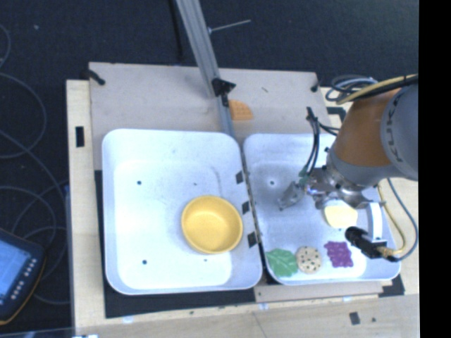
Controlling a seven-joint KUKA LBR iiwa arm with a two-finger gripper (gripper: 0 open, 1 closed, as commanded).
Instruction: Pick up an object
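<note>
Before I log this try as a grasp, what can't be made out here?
- Claw: small and blurred in the camera view; open or shut unclear, nothing visibly between its tips.
- Pale yellow object: partly covered by the wrist; its shape is unclear.
- Arm: cut off at the right edge.

The left bin (pixel 127 189) lies open apart from a yellow bowl (pixel 211 224) near its right wall; in the right bin (pixel 271 160), the far-left floor is free, while a green piece (pixel 282 260), a cookie (pixel 308 258) and a purple piece (pixel 339 254) crowd the near edge beside the arm (pixel 366 143).
</note>
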